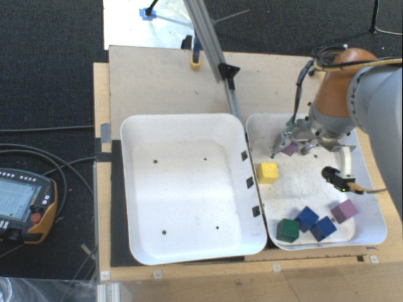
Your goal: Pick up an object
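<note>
The claw [291, 145] hangs low over the far part of the right bin [371, 231], a small purple block [290, 148] beneath it; I cannot tell whether it grips it. Nearer lie a yellow block [267, 172], two blue blocks [308, 217], a green block [288, 230] and another purple block [344, 211].

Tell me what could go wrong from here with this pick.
The hand sits over a purple block close to the right bin's upper wall, so it may scrape the wall or grab off-centre. The hanging cable could snag. A miss might nudge the yellow block.
</note>
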Controlling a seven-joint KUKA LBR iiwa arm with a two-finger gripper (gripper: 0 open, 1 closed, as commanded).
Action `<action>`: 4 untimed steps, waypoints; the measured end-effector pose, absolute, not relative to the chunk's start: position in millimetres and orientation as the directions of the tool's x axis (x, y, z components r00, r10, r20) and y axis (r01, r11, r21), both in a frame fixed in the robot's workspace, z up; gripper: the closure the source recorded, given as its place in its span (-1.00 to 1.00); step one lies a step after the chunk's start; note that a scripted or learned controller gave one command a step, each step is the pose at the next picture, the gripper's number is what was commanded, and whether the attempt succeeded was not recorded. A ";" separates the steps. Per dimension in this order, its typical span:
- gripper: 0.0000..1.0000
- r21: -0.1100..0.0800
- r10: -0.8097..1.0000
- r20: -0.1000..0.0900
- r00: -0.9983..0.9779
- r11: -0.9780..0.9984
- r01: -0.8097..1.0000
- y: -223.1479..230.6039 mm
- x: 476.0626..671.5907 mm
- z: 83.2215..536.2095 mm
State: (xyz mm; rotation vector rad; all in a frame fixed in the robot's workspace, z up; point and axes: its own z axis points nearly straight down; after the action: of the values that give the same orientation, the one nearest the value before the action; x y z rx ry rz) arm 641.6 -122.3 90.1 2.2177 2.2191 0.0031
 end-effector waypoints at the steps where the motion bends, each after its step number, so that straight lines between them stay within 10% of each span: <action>1: 1.00 -0.011 1.000 0.001 -0.002 0.002 1.000 -121.4 638.1 100.2; 2: -1.00 0.004 1.000 -0.001 -0.003 0.003 1.000 -120.7 641.5 102.2; 3: -1.00 0.004 1.000 0.000 -0.009 0.009 1.000 -80.0 661.1 90.9; 4: -1.00 0.012 1.000 -0.001 -0.007 0.007 1.000 -61.0 676.6 196.6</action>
State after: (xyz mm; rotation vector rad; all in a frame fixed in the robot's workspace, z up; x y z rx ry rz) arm 676.6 -61.0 196.6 2.2066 2.2232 0.0130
